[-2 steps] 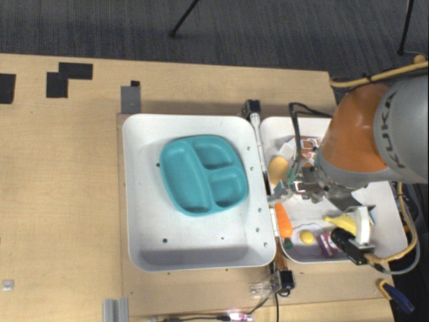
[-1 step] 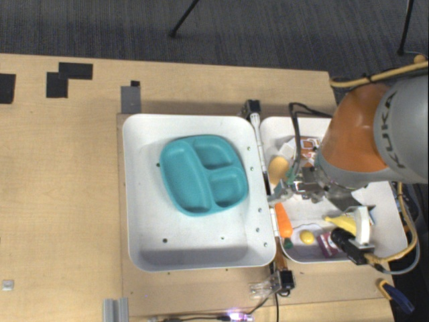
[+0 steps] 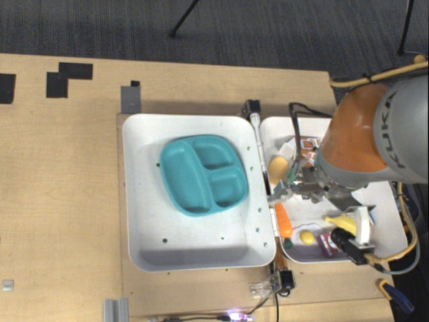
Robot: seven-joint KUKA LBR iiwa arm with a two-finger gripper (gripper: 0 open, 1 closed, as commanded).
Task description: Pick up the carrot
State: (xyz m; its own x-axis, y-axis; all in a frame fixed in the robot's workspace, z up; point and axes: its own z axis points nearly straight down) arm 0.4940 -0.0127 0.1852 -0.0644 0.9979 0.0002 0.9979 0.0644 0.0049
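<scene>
My arm (image 3: 392, 136): dark letters "KU" readable on grey casing, just right of orange band, running top to bottom near view's right edge; rest of word cut off. No other readable text, label or number on my bins or bench.

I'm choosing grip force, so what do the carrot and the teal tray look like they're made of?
Carrot: probably toy plastic, with a smooth, evenly orange skin. Teal tray: likely moulded matte plastic, one uniform colour with rounded compartment walls. Neither material is certain.
</scene>
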